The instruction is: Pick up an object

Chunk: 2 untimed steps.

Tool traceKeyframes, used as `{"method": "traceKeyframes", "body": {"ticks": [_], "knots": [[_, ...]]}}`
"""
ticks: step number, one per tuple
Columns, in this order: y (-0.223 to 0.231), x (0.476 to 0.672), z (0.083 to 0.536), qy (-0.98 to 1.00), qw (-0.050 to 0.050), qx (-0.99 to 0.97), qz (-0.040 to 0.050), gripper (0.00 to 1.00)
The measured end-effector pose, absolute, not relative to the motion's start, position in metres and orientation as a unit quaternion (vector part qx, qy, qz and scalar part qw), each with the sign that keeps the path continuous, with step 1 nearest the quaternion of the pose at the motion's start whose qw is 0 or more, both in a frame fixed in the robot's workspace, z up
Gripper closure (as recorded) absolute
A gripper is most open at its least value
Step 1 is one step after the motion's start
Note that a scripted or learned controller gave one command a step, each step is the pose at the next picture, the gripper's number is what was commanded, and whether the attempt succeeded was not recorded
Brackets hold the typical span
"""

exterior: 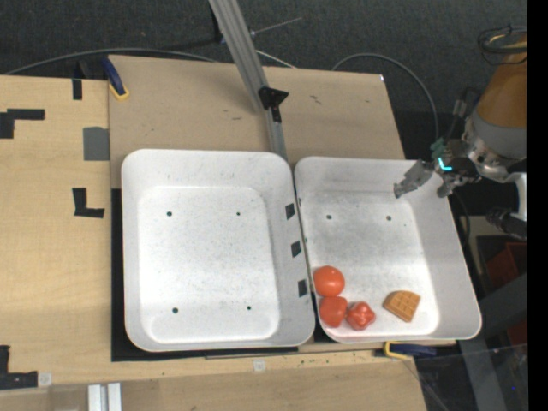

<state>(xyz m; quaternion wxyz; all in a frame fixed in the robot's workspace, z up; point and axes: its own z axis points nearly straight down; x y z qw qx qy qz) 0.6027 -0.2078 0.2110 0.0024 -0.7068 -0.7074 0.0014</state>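
Several small objects lie along the front of the right bin (445, 229): a round red tomato (329, 281), a second red piece (333, 311) just below it, a red pepper-like piece (360, 316), and a tan waffle-shaped piece (402, 305). My gripper (426, 183) hangs over the right bin's far right corner, well behind these objects. It is open, its two fingers spread apart with nothing between them.
The left bin (205, 159) sits beside the right one, sharing a middle wall. A slanted metal pole (248, 54) crosses the back of the bench. Cables run behind the right bin. The arm's orange band (505, 92) is at the right edge.
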Motion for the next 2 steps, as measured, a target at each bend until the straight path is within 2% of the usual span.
{"method": "traceKeyframes", "body": {"ticks": [1,2], "knots": [[-0.208,0.604,0.214,-0.708,0.000,-0.706,0.0008,0.00],[-0.204,0.598,0.151,-0.707,0.003,-0.707,0.0025,0.00]]}}
